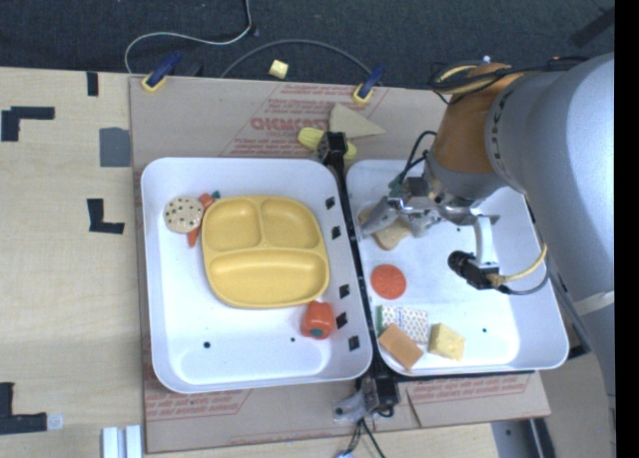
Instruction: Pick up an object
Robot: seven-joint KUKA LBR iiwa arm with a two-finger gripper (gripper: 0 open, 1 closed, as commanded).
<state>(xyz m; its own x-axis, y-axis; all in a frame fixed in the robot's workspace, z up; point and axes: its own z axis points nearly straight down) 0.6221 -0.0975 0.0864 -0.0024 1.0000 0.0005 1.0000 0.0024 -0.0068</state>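
1. My claw (391,217) hangs low over the right bin (539,346), at its upper left; whether it is spread or pinched I cannot tell.
2. A tan block (391,237) lies just beneath, beside the dividing wall.
3. It looks light, perhaps soft; I judge its short sides the best hold.

wooden bench (60,276) bears cardboard sheet (270,117); two white bins (170,346) on it.

Divided plate (266,249) in left bin (160,276).
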